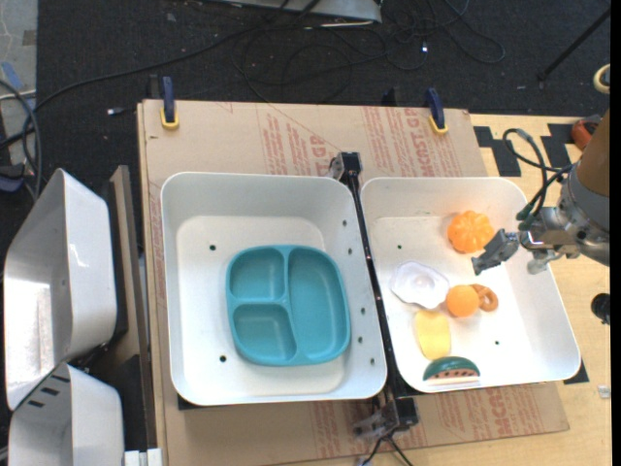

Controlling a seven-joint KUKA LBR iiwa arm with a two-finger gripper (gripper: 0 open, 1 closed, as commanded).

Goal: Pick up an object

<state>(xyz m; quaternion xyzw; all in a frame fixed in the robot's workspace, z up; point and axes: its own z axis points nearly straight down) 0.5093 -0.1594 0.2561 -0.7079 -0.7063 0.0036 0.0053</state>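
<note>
The fingers (490, 252) are dark and seen at a slant, one across the other, so it cannot be told whether they are spread or pressed together; nothing is seen between them. The gripper (495, 250) hangs over the right bin (529, 333), toward its right wall, and every candidate lies in that bin. Nearest is the ridged fruit (470, 230), just beside the gripper toward the far wall: round, orange, lobed like a small pumpkin, with a matte skin. It is probably a hollow plastic toy, so light and fairly stiff; its curve may squirt it out of a shallow pinch, so a grip across its widest part, with the pads settled in two opposite grooves, looks safest. On the gripper's near side sits a smooth ball (462, 301), also orange, touching a brown ring (487, 300); the ball looks likely to roll. The white piece (419, 282), toward the left wall, looks thin, glossy and crumpled, probably soft and hard to get under. The yellow piece (433, 335) looks flat and blunt-edged, and the melon slice (451, 368) lies at the near wall, poorly placed for a grip. The left bin (184, 260) holds a teal plate (288, 304), moulded in three compartments, broad and shallow with a rounded rim.
</note>
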